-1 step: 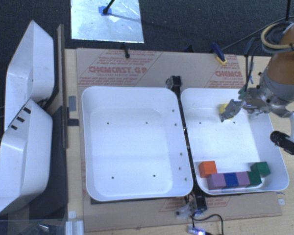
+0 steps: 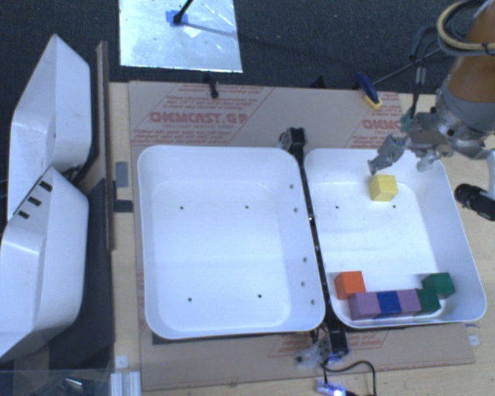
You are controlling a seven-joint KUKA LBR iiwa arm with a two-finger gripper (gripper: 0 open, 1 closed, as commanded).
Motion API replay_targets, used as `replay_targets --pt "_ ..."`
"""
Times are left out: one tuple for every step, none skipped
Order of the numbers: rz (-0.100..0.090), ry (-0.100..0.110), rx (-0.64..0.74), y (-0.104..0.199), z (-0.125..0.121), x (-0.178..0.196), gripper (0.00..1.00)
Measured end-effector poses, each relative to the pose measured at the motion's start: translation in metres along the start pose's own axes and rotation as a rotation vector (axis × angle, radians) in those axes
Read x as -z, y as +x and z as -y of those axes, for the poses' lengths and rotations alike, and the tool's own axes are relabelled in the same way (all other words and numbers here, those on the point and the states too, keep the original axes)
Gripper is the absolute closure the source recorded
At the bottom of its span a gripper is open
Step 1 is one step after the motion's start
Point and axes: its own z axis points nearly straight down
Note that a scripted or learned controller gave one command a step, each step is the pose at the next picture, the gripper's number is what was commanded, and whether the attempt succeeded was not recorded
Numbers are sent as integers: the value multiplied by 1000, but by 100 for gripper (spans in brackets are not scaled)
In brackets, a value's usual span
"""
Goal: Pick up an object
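In the camera view, the arm [image 2: 477, 48] reaches in from the right, its gripper [image 2: 406, 153] over the far edge of the right bin [image 2: 458, 238]. The fingers [image 2: 385, 155] are spread wide apart with nothing between them. A yellow cube [image 2: 383, 187] lies on the bin floor just below the near finger, close to it; whether they touch cannot be told. Along the bin's near wall sits a cluster of blocks: an orange block [image 2: 350, 284], a purple block [image 2: 364, 305], a blue block [image 2: 388, 303], a second purple block [image 2: 409, 301] and a green block [image 2: 436, 289]. The left bin [image 2: 161, 246] lies beside it, their rims adjoining.
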Motion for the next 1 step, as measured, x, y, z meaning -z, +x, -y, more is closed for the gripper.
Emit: replay_targets --pt "-3 14 -20 -58 -17 -129 0"
